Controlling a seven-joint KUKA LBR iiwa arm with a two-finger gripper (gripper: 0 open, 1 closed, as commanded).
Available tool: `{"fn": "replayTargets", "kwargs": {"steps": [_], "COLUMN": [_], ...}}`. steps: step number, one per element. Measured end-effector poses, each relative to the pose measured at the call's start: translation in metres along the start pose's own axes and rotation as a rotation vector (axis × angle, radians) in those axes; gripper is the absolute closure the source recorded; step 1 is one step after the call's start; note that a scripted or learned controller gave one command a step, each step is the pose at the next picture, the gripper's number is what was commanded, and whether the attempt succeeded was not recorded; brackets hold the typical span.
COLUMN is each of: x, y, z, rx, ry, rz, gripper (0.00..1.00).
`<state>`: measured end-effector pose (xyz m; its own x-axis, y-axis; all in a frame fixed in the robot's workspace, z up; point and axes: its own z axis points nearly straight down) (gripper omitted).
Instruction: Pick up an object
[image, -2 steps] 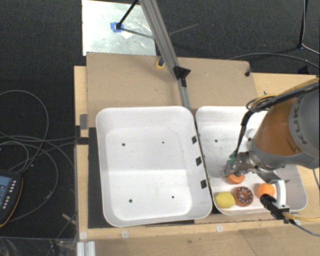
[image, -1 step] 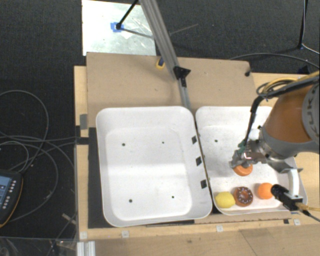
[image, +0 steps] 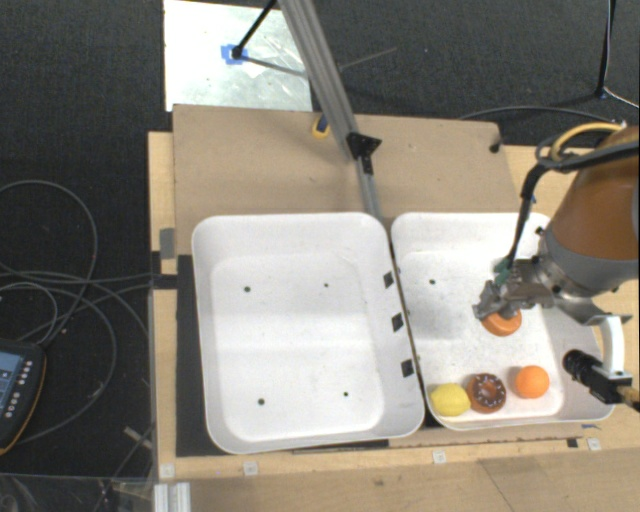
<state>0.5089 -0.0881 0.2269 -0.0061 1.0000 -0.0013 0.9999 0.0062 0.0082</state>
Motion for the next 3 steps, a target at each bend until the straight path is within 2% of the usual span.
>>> {"fn": "replayTargets", "kwargs": {"steps": [1,2,3], "x": [0.0,0.046,0.089], "y": [0.002,0.039,0.064], "z": [-0.046,-0.03,-0.02], "rx": [0.001,0.005,0.005], "ry": [0.0,0.002,0.003], "rz": [0.0,-0.004,-0.004], "gripper": [1.0,1.0,1.0]}}
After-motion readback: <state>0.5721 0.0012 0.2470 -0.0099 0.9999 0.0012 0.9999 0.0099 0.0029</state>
